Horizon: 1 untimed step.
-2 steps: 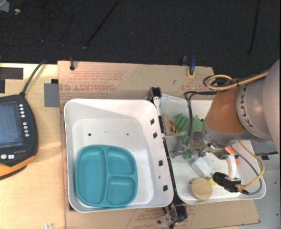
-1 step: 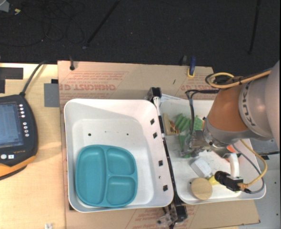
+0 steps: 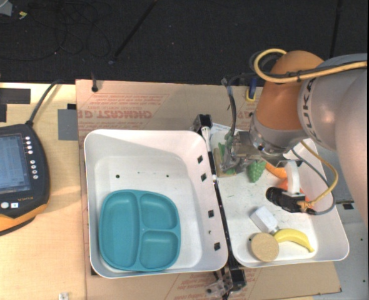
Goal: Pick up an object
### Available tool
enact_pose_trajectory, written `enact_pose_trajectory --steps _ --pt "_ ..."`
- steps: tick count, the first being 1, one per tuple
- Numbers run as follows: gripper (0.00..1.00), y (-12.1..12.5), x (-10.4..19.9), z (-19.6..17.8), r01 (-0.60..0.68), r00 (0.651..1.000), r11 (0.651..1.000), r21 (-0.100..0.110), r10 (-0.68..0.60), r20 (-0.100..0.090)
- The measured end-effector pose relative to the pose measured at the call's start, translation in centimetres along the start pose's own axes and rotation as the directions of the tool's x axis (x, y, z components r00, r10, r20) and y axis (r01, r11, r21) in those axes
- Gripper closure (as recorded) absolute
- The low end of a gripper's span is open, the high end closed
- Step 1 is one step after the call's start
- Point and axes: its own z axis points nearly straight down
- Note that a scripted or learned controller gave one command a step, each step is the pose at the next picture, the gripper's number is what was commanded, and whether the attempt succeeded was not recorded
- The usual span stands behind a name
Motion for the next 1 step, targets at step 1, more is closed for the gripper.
enact_pose_trajectory --steps 1 --pt "1.00 -0.31 -0.30 -0.44 -0.003 1.000 1.000 0.012 0.003 0.001"
